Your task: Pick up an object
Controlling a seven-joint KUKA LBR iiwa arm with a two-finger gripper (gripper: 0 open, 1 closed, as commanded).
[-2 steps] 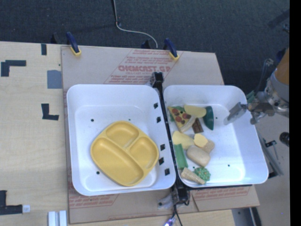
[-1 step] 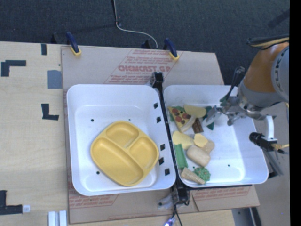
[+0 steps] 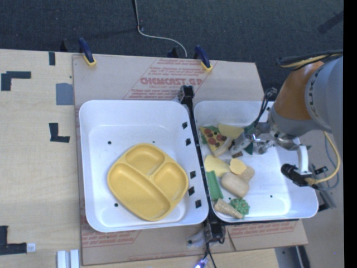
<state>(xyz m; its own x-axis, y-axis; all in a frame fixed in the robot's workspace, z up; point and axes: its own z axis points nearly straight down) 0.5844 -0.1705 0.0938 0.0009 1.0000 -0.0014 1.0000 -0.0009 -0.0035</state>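
The fingers of the gripper (image 3: pixel 245 144) sit low in the right bin (image 3: pixel 290 205), pointing toward its pile of toy food, but they are dark, small and partly lost against the clutter — whether they are spread or pressed together cannot be told, and nothing is clearly seen between them. Just beside them lie the nearest candidates: a pizza slice (image 3: pixel 211 134) with coloured toppings, a pale yellow wedge (image 3: pixel 228 130) near the bin's far wall, and a small yellow piece (image 3: pixel 238 166) a little toward the camera. Further out, along the divider, are a green stick (image 3: pixel 213 185), a tan potato-like lump (image 3: pixel 234 184) and a broccoli floret (image 3: pixel 241 206) resting against a beige piece at the near edge. Behind the gripper the grey wrist rises to the orange band (image 3: pixel 293 96), the arm reaching in from the right with cables looping below it. The left bin (image 3: pixel 92 116) holds a yellow divided plate (image 3: pixel 148 180), well apart from the action; both bins rest on a cardboard sheet clamped to the table (image 3: pixel 33 149). By the look of it, the step in hand is the reach into the pile, the grasp not yet proven. The next move calls for closing on a single item — the pizza slice or the yellow piece seems nearest — and lifting straight up without dragging neighbours.
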